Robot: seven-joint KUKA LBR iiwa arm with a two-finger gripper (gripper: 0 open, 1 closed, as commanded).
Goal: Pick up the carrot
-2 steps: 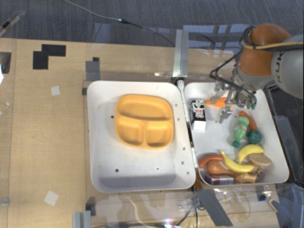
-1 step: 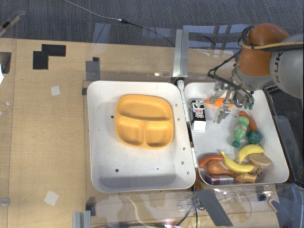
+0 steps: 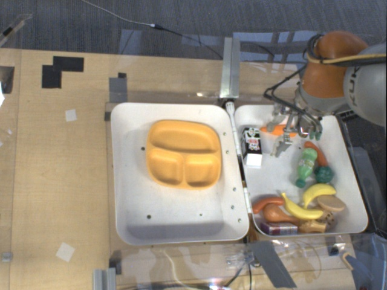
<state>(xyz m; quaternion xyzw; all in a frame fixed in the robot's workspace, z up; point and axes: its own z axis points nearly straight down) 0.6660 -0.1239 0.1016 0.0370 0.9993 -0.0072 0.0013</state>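
We judge the carrot, at four o'clock from the hand, light, stiff and slick, best pinched mid-body; whether the hand is spread we cannot tell

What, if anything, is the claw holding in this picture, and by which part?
It cannot be told. The claw is low in the right bin beside the carrot, but the view does not show anything clearly between its tips.

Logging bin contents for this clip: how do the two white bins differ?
The left bin holds one thing, a yellow divided tray near its middle; the right bin holds many small items, among them a banana and a green bottle. The gripper hangs over the right bin, not the left. Both are shallow and white.
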